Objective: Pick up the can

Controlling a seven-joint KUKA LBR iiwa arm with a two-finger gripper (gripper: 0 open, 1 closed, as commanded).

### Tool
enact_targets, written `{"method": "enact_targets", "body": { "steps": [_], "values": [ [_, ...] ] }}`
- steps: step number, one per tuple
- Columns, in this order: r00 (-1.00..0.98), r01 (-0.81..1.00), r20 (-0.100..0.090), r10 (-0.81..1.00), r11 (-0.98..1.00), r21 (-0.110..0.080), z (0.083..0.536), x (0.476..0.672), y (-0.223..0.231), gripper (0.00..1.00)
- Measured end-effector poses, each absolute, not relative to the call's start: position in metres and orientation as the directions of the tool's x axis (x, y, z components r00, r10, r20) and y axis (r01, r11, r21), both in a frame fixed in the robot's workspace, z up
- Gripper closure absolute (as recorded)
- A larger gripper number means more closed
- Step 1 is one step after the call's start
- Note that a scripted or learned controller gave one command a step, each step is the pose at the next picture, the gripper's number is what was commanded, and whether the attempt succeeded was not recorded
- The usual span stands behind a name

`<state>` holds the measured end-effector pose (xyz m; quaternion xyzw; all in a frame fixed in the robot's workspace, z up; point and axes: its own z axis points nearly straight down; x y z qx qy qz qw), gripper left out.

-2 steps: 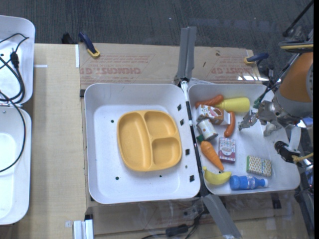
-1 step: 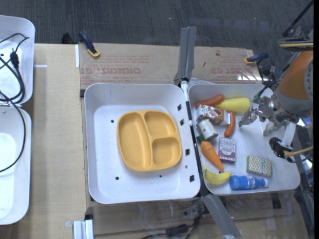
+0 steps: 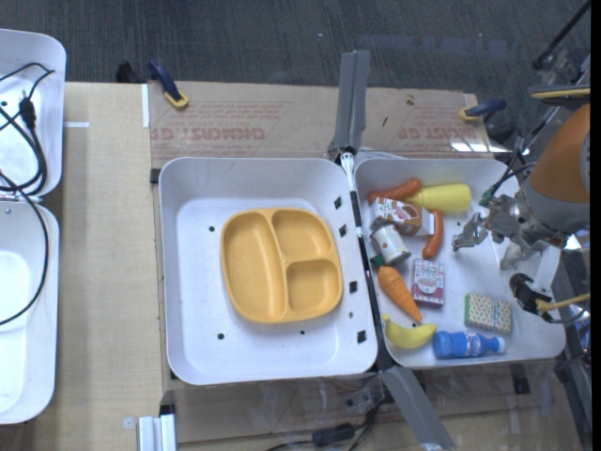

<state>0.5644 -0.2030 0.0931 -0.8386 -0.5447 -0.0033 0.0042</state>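
Observation:
The can (image 3: 394,217), with a brown and white label, lies on its side in the upper left part of the right bin (image 3: 526,350). It sits between a red sausage (image 3: 394,193) and a small grey-white cylinder (image 3: 387,244). My gripper (image 3: 493,241) hangs over the bin's right side, roughly a hand's width to the right of the can and apart from it. It is open and nothing sits between its fingers.
Around the can lie a yellow bottle (image 3: 441,196), a second sausage (image 3: 432,235), a carrot (image 3: 398,289), a small red box (image 3: 428,282), a banana (image 3: 408,334), a blue bottle (image 3: 467,344) and a patterned sponge (image 3: 489,313). The left bin (image 3: 188,346) holds a yellow divided plate (image 3: 282,263).

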Motion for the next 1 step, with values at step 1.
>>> {"method": "enact_targets", "body": {
  "steps": [1],
  "values": [
    [0.382,0.924,0.006,0.924,-0.382,-0.006,0.0918,0.5655,-0.2014,0.00]
  ]
}}
